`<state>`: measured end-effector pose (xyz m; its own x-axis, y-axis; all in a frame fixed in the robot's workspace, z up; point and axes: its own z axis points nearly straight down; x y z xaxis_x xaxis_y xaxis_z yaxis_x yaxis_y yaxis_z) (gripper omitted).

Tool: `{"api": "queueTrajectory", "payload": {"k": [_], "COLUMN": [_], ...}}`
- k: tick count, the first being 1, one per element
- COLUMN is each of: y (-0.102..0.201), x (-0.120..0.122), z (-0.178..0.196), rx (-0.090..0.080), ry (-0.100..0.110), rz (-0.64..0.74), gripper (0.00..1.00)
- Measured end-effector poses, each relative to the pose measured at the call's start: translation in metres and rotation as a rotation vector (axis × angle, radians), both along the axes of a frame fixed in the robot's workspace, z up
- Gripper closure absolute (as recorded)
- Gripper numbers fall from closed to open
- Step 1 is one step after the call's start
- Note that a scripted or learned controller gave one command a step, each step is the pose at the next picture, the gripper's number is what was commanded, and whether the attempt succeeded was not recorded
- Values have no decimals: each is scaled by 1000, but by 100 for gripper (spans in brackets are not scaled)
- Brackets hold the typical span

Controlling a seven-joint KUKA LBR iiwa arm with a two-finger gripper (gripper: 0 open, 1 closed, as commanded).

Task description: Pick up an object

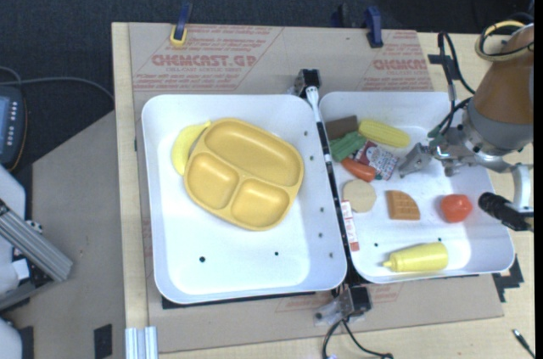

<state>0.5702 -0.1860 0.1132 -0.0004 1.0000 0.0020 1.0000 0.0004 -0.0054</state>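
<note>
**A:** Where would you send the hand (422,155) from here?

**B:** It hangs over the right bin (496,251), near that bin's far side, and nothing sits between the tips. Whether they stand wide or narrow, you cannot tell from this slant; metal and shadow run together.

**A:** And the candidates?

**B:** All in the right bin. The corn cob (383,132) lies just to the hand's left, beside a red-and-white packet (379,159) and a green piece (345,146), with a brown block (342,126) behind. That cluster is crowded. Nearer you lie a waffle piece (402,205), a pale round cracker (359,196), a red tomato (456,208) and the yellow mustard bottle (416,258).

**A:** So which?

**B:** You'd do well with the tomato or the waffle: each lies apart from its neighbours, so the tips can drop on either side cleanly. Centre over it and come straight down. The tomato may roll, I judge, so close slowly. The left bin (165,204) carries the yellow divided plate (244,173); leave it.
</note>
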Motion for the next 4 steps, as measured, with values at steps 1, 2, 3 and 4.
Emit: {"api": "queueTrajectory", "payload": {"k": [1,2,3,4], "y": [1,0,-9,-11], "x": [-1,1,-3,-1], "z": [-31,-18,41,84], "rx": [0,-2,-5,-5], "ry": [0,-6,-12,-12], "rz": [0,-1,-2,0], "gripper": [0,100,100,100]}}
